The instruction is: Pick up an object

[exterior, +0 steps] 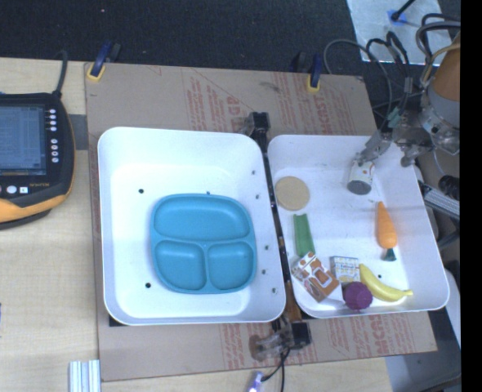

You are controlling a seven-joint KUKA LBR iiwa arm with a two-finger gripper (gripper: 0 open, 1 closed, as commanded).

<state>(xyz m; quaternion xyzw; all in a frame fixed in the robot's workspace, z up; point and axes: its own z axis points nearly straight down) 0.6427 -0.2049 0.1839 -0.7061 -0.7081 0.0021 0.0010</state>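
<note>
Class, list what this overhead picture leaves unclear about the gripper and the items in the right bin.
- Gripper, camera view: too small and blurred to judge its fingers.
- Small packets: labels too small to read.
- Purple item: too small to identify; overlaps the banana.
- Arm: cut off by the right edge.

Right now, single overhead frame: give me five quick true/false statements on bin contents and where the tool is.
1. The blue divided tray lies in the left bin. True.
2. The carrot lies in the left bin. False: it lies in the right bin, near that bin's right side.
3. The banana lies beside the purple ball at the right bin's near edge. True.
4. The tool is over the blue divided tray. False: it is over the right bin's far right part.
5. The round tan disc rests on the banana. False: it lies apart, near the divider between the bins.
</note>
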